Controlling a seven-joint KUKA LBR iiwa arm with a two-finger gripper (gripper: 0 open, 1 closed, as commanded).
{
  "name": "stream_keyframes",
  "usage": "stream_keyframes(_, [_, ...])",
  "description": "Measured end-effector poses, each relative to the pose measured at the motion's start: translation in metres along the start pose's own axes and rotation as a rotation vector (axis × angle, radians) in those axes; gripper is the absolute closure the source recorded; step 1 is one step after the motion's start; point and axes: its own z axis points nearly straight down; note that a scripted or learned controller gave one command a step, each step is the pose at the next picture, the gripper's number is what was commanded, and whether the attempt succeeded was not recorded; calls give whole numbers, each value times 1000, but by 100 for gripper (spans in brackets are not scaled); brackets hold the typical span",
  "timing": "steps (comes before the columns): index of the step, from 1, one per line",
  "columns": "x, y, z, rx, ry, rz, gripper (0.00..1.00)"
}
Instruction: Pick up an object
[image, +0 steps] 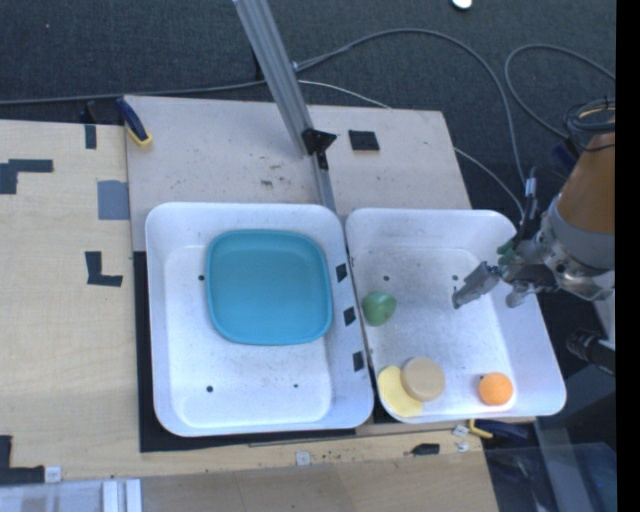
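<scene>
**Pick not yet begun**

Gripper (487, 283) hovers over the right bin (420, 228), fingers spread, holding nothing. Candidate objects lie apart from it: green ball (379, 308), orange ball (495, 389), tan disc (424, 379) on yellow piece (393, 393). Descent, grasp and lift remain.

Two shallow white bins sit side by side on a speckled pale board: the left bin (170, 330) and the right bin (420, 230), their inner walls touching along the middle. A slanted grey metal bar (285, 85) runs from the far edge down to the seam between the bins, with a black clamp (318, 142) on it and a small black square patch (364, 141) just to its right. To the left lies a light wooden tabletop (50, 340) marked with dark tape pieces, a yellow-and-blue tool (134, 122) rests at the board's far left corner, and grey cables (480, 70) loop over the dark floor at the far right.
</scene>
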Motion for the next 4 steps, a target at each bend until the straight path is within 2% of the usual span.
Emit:
stream_keyframes(2, [10, 4, 88, 4, 1, -1, 0])
stream_keyframes(3, [6, 0, 132, 4, 0, 0, 0])
stream_keyframes(4, [6, 1, 121, 1, 1, 0, 100])
